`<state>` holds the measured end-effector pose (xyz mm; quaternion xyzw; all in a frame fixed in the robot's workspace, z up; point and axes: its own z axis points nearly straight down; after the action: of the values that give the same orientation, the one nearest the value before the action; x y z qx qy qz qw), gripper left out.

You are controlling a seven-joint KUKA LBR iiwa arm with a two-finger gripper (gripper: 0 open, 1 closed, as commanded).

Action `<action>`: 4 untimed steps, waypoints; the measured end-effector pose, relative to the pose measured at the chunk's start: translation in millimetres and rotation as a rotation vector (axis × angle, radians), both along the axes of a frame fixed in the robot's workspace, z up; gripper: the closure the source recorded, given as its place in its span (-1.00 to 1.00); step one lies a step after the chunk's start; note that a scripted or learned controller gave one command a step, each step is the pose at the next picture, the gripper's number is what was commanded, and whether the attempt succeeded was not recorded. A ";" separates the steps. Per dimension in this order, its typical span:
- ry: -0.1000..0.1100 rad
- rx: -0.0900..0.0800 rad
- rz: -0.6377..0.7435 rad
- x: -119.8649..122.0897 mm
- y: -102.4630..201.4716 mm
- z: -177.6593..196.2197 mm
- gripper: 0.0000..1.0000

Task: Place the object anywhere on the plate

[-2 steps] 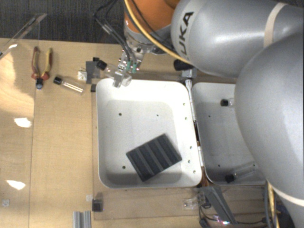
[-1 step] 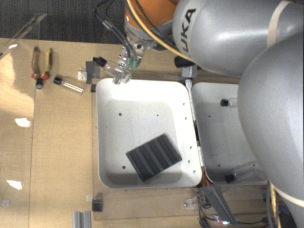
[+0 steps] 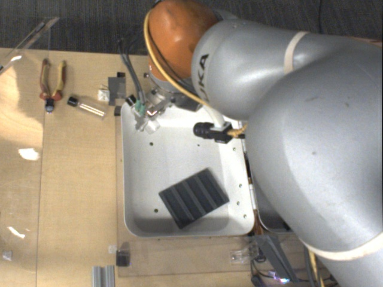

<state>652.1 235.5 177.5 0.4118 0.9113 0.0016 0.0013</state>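
Arm [image 3: 299, 130] casing, grey and closest to the lens, covers the right side of the camera view, with its orange band [image 3: 176, 23] further up. On the near strip of wooden bench [image 3: 72, 190] sit a small black block [image 3: 122, 258] and a short metal piece [image 3: 103, 275].

Just beyond them lies the left white bin [image 3: 122, 178]. A dark ribbed slab [image 3: 193, 197] rests flat on its floor near the front wall, turned at an angle to the bin's sides and touching nothing else. It is the one loose thing in this bin, so I take it for the object to be moved.

It looks stiff, thin and light, probably moulded plastic or rubber. The ribs should give some bite, but its low profile leaves little to catch from above. Pinching across the narrower width, at mid-length and square to the long edges, seems the best hold; a corner grip would likely let it swing or slip out.

Further back, the gripper [image 3: 143, 109] hangs at the bin's far left corner, well apart from the slab, among cables and a black connector [image 3: 210, 130]. Whether it is open or closed I cannot tell, and nothing can be seen held in it.

Beyond the bin, on the bench, lie red-handled pliers [image 3: 52, 79] and a small tube [image 3: 87, 105].
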 end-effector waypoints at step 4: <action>-0.003 0.001 -0.121 17.1 -6.8 24.4 1.00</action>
<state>669.2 228.8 202.0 0.4660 0.8848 0.0025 0.0025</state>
